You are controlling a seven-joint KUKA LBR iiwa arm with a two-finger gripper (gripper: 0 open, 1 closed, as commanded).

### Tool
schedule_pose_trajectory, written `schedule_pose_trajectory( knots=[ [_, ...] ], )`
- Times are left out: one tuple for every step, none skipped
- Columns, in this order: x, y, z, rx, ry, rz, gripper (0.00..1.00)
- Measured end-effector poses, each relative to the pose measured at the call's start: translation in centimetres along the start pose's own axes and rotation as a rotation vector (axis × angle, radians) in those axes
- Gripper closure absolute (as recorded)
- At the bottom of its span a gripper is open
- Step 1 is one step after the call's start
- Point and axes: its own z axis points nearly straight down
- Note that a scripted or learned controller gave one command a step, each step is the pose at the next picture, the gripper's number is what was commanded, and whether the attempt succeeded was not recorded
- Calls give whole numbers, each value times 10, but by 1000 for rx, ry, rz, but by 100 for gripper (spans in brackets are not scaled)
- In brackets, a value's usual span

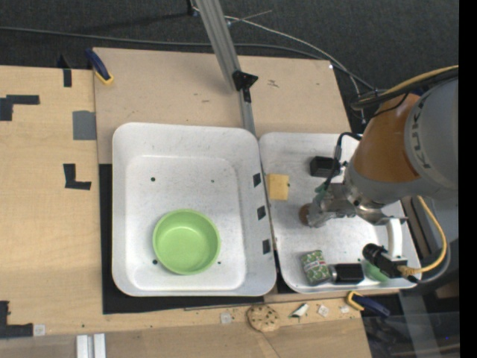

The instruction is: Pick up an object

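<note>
the arm [417, 151] is thick and rounded, a grey shell with a broad orange band above the wrist. below the band sits a grey metal wrist block. yellow and dark cables loop around its right side.

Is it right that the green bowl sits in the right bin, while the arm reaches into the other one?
Not quite. The camera view shows the green bowl in the left bin; the arm reaches into the right bin, its gripper low over it.
</note>
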Motion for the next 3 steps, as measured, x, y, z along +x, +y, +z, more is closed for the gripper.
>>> schedule_pose_trajectory(
  knots=[
    [-10, -2, -56, -12, -3, 1, 100],
    [-6, 4, -101, -14, -3, -2, 100],
    [-6, 4, -142, -15, -3, -1, 100]
  ],
)
